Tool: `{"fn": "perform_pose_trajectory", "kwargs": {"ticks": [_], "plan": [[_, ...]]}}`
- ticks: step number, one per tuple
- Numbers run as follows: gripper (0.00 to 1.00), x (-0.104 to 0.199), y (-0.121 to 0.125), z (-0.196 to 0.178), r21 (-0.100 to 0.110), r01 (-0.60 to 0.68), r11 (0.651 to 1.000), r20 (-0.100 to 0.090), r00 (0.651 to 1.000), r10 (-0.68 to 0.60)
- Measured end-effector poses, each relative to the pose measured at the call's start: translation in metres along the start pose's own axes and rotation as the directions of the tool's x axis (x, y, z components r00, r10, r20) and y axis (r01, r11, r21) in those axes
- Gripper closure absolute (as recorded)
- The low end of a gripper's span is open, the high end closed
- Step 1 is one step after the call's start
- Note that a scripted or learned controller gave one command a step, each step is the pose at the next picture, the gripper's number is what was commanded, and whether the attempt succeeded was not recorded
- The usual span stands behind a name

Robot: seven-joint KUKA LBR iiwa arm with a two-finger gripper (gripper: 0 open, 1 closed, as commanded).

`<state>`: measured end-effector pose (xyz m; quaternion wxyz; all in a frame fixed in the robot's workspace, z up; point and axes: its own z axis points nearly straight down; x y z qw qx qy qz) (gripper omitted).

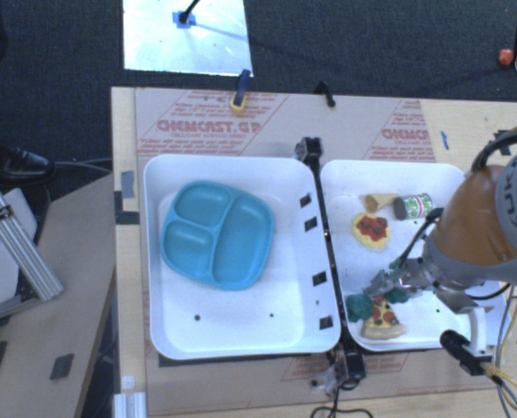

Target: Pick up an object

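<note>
Pizza slice [383, 319], a toy one with red dots, lies in the right bin [450, 174] just below my claw [386, 284], at that bin's near-left corner. A dark green toy [359, 305] sits touching the slice's left end, just beneath and left of the claw tips. From my seat I cannot tell how wide the claw stands or whether anything is between its fingers; the metal parts blur into the green toy. Up and slightly left of the claw lies a round yellow piece with a red top [372, 230], and farther up a tan wedge [378, 202] beside a small green-labelled can [413, 205] on its side. Well off to the claw's left, the other bin [241, 342] holds a blue divided plate [217, 234]. Both bins rest on the worktop [206, 129].
</note>
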<state>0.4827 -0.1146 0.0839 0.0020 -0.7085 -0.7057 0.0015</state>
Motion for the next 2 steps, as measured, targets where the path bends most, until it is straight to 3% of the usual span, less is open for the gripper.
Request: {"fn": "perform_pose_trajectory", "kwargs": {"ticks": [1,2], "plan": [[1.00,0.002,0.005,-0.012,-0.011,0.006,1.000,0.002,1.000,-0.006],[1.00,0.117,0.036,-0.106,-0.018,0.021,1.000,-0.003,1.000,-0.021]]}}
